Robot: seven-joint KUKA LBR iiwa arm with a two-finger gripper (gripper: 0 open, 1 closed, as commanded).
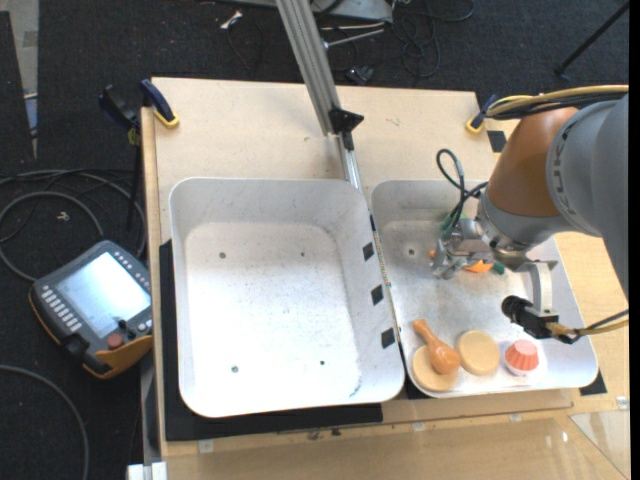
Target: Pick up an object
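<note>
Overhead slanted view of a pale wooden bench carrying two shallow white bins side by side. The claw hangs low inside the right bin, near that bin's middle; whether its fingers are apart or together cannot be told, and a small orange object shows just beside it, partly hidden by the wrist. Nearer the camera from the claw, along the bin's front edge, lie three objects in a row: a tan wooden spoon-like piece, a round beige disc, and a small pink-and-white cupcake-like object. To the claw's left in view stands the left bin, speckled and scuffed. Beyond the bench, dark carpet bears loose cables, a metal rail slants across the far edge, and a teach pendant lies far to the left.
</note>
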